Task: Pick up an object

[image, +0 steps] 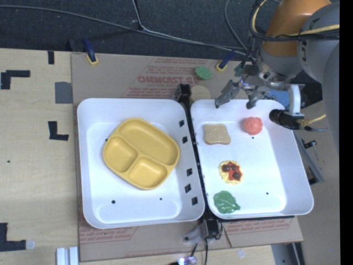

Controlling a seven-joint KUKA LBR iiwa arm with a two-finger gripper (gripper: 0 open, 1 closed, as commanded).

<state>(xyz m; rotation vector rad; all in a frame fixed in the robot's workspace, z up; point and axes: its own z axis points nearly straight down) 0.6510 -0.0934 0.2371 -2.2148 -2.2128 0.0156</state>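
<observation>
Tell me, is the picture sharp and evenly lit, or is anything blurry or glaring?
Camera view: even, soft light, faint shadows; the white bins look bright but not blown out; the yellow tray is crisp, while the hand and the orange band look slightly soft.

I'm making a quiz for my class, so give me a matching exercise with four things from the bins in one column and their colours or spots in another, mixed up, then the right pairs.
Things:
1. divided plate
2. toast slice
3. round ball
4. leafy piece

Descriptions:
A. green, near front edge of right bin
B. yellow, in left bin
C. pinkish red, right bin, closest to the tool
D. tan, right bin, beside the divider between bins

Pairs: 1-B, 2-D, 3-C, 4-A
</observation>
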